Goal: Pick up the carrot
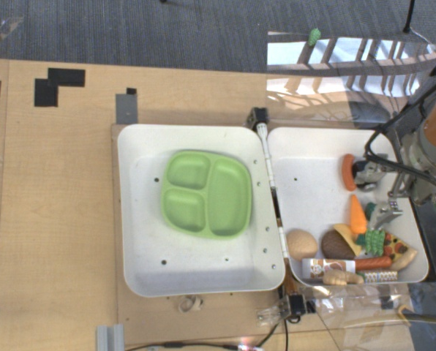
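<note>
1. Carrot (358, 216) lies in the right bin (313, 167), right of centre: orange body, green top pointing to the near side. Not lifted yet.
2. Hand (385, 212) sits just right of the carrot, low over the bin. We cannot tell how it is set; cables and bracket clutter that spot.
3. Nothing visibly gripped, so we judge the pick as not made.
4. Risk 1: clutter. The green top runs into a pile at the near right of the bin: a green knobbly piece (374, 240), a pizza slice (398, 251), a dark brown item (336, 244). A descent slightly too near could land on those instead.
5. Risk 2: wrong target. An orange-red item (348, 171) lies just beyond the carrot, similar colour. Drift to the far side could close on it.
6. Risk 3: shape. The carrot tapers and looks smooth; a pinch near the tip could squirt it out.
7. Risk 4: the hand is beside the carrot, not over it. Closing here likely grabs air or nudges the carrot left.
8. The left bin (141, 218) holds a green divided plate (207, 194), well apart, no conflict.
</note>
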Controlling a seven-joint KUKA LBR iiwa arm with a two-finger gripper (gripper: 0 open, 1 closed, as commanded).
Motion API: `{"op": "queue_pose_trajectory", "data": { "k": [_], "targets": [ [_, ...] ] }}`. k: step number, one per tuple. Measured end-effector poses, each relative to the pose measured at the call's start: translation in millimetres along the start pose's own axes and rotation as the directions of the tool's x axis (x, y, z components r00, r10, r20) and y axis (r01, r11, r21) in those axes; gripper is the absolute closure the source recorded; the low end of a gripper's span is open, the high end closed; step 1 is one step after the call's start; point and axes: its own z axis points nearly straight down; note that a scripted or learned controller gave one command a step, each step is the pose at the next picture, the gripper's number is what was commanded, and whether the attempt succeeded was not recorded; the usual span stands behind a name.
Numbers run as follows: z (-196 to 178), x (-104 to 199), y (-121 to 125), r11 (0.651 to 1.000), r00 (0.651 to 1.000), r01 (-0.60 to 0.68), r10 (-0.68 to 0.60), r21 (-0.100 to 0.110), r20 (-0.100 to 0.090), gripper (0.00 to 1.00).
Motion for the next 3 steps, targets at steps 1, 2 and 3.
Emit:
{"op": "queue_pose_trajectory", "data": {
  "k": [1,2,3],
  "targets": [
    [138.9,14.1,-11.3,0.997,0.997,0.073,-0.073,0.007,0.027,0.00],
    [126.0,10.4,-10.2,0.996,0.996,0.083,-0.084,0.011,0.033,1.00],
    [126.6,10.8,-9.7,0.996,0.996,0.084,-0.084,0.010,0.032,0.00]
  ]
}}
